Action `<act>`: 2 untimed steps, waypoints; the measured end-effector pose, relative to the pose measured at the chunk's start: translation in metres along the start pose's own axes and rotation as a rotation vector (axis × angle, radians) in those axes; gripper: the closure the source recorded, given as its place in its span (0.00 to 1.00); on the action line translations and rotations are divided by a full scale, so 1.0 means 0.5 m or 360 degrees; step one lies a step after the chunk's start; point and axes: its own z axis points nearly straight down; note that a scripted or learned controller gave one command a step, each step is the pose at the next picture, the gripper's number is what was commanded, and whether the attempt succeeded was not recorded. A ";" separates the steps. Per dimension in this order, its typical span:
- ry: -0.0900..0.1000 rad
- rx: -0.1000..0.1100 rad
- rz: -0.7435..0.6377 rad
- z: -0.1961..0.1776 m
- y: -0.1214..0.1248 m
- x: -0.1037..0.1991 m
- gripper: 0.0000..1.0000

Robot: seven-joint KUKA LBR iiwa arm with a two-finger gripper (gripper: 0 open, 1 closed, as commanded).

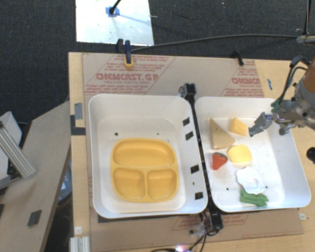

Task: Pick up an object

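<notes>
Right bin (296, 185): claw (262, 124) state unclear, beside cheese wedge (238, 126); strawberry (219, 160), egg (250, 179) nearby.

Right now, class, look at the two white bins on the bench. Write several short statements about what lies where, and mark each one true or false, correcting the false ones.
1. The yellow divided plate lies in the left bin. True.
2. The red strawberry lies in the left bin. False: it lies in the right bin, near the divider between the bins.
3. The gripper hovers over the right bin. True.
4. The gripper holds the yellow cheese wedge. False: the wedge lies on the bin floor, apart from the gripper.
5. The green leafy piece lies at the far edge of the right bin. False: it lies near the front edge, beside the white egg.
</notes>
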 end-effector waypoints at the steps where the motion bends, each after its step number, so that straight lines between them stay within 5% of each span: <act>1: -0.0002 -0.0014 -0.0003 -0.009 0.004 0.000 0.00; 2: -0.0001 -0.0009 0.0000 0.106 -0.008 0.012 0.00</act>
